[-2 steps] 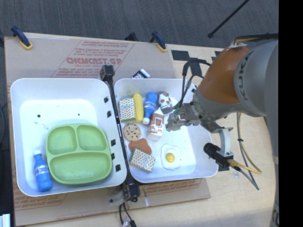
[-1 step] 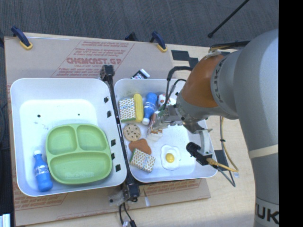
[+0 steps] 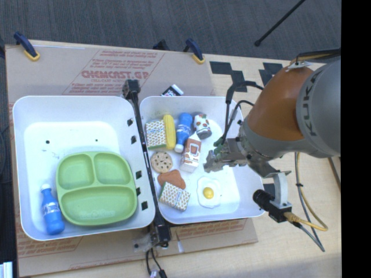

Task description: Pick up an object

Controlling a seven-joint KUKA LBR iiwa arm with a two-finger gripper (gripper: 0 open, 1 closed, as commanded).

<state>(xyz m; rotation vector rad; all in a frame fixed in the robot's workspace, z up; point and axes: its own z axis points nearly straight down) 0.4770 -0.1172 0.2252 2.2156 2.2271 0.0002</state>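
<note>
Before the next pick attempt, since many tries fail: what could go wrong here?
The claw sits low in the right bin, beside the small carton and above the fried egg. These toys are packed tightly, so a descent might nudge neighbours or catch two. The flat egg may slip.

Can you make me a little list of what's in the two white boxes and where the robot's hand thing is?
left bin: green tray, blue bottle
right bin: corn cob, blue bottle lying down, cookie, fried egg, milk carton, small boxes
tool: over right bin, beside milk carton
holding anything: cannot tell
</note>
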